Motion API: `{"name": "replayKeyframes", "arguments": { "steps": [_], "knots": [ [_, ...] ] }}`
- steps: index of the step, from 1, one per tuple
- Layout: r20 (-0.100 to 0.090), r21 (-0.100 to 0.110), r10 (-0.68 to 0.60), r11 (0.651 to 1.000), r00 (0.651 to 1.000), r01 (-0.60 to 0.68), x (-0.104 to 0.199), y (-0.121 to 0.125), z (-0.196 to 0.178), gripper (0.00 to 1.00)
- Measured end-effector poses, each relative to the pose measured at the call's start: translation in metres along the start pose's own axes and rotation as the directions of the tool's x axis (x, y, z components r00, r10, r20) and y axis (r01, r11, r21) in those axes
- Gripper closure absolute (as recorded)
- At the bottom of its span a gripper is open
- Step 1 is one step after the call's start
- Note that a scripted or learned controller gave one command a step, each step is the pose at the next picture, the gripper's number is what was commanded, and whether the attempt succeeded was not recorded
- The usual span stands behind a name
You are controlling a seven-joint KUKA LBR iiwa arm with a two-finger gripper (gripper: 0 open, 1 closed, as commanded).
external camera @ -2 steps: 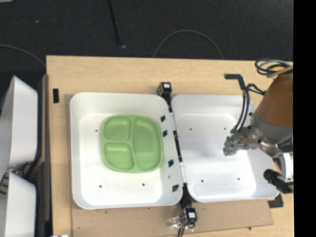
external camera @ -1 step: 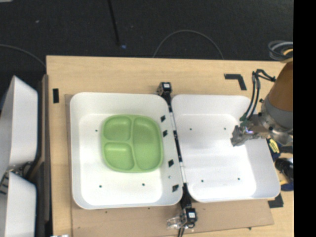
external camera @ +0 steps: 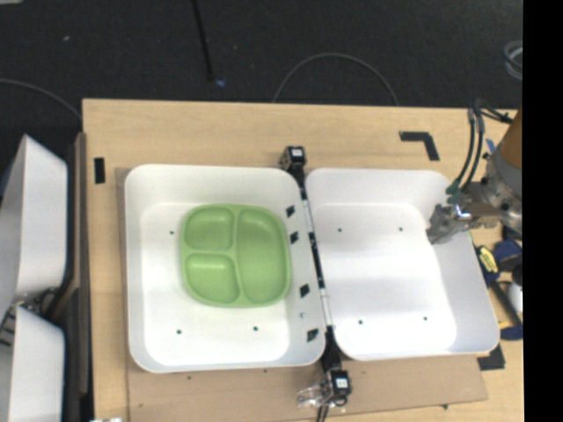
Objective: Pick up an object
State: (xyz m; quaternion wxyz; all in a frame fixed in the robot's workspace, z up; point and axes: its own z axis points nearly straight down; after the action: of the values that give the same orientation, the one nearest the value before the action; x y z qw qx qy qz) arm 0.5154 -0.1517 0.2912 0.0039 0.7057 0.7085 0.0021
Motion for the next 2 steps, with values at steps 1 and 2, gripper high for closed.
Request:
{"name": "replayKeyframes", "arguments": {
  "steps": [1,2],
  "knots": [
    [-0.002,0.007,-0.002,1.000,1.000,0.002,0.051,0.002,0.019,1.00],
    [-0.004,0.007,-0.003,1.000,1.000,0.003,0.106,-0.004,0.019,1.00]
  ]
}}
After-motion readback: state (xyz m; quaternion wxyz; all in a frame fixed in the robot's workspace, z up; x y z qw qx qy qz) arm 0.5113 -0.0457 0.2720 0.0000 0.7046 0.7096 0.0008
